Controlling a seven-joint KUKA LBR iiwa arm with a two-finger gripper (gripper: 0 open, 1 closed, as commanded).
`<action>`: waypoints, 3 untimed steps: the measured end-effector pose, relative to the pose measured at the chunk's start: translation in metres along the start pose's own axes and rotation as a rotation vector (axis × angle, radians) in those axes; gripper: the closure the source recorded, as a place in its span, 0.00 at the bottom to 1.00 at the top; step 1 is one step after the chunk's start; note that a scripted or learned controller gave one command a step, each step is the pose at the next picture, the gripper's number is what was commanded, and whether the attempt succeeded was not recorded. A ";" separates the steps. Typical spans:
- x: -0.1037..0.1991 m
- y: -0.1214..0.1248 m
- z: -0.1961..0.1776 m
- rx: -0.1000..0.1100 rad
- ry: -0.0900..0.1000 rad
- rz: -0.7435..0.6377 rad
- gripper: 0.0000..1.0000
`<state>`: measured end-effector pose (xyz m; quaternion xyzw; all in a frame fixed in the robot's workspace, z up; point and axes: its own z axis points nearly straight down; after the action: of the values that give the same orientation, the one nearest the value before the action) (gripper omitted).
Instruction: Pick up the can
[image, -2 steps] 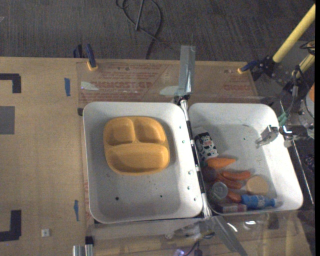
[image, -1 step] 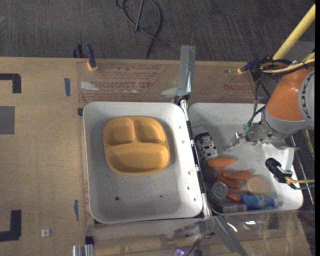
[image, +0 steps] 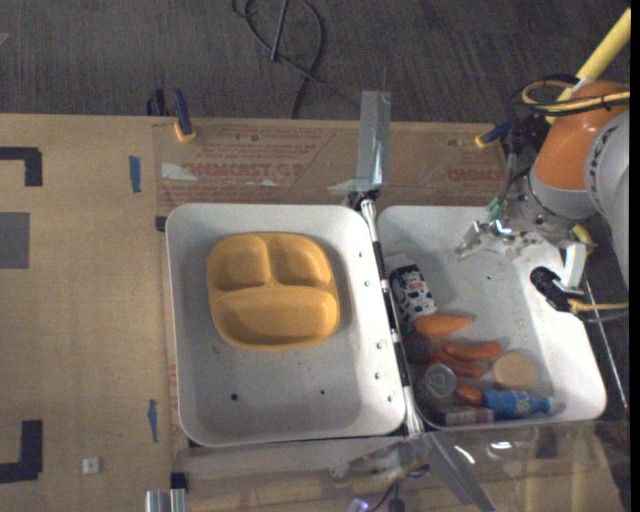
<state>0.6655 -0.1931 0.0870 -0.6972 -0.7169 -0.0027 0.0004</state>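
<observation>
- The tabletop (image: 80, 330) is bare tan board under two white bins set side by side.
- The left bin (image: 275, 400) holds an orange divided plate (image: 272, 290), upside down.
- The right bin (image: 560, 380) holds the clutter, bunched along its left and near walls.
- My arm (image: 590, 150) reaches in from the right over the far right corner of that bin.
- My jaws (image: 495, 232) hang above the bin's far part; I cannot tell how they stand.
- The can (image: 438, 383), grey-topped, stands near the bin's near-left corner, just beside a blue bottle (image: 515, 403), a round tan piece (image: 516, 371) and orange toy food (image: 470, 352).
- A small patterned carton (image: 411, 289) lies beyond them, against the left wall.
</observation>
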 end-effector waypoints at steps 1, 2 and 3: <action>0.096 0.006 0.000 0.000 -0.004 0.065 0.00; 0.081 -0.015 -0.088 -0.001 -0.006 -0.148 0.00; 0.098 0.005 0.000 0.000 -0.005 -0.205 0.00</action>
<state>0.6682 -0.0948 0.0871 -0.6201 -0.7845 -0.0011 -0.0018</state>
